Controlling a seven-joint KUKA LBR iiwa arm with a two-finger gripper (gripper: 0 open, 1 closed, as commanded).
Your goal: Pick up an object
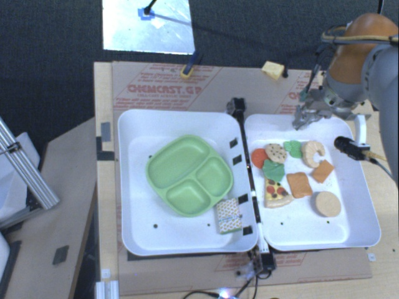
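Brown cardboard-covered bench [162,86] bearing two bins. Toy food, including a pale round biscuit-like disc [328,204], lies in the right white plastic bin [349,232]. The grey two-finger gripper [305,118] hovers above that bin's far edge, apparently empty, finger spacing indeterminable. Descend squarely over one isolated piece.

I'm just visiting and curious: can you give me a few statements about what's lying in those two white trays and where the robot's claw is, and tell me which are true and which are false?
1. The green divided plate lies in the left bin. True.
2. The pizza slice sits on the green plate. False: it lies in the right bin, among the other toy foods.
3. The gripper is over the far edge of the right bin. True.
4. The gripper holds the shrimp. False: the shrimp lies on the bin floor, apart from the gripper.
5. A small patterned packet lies beside the green plate. True.
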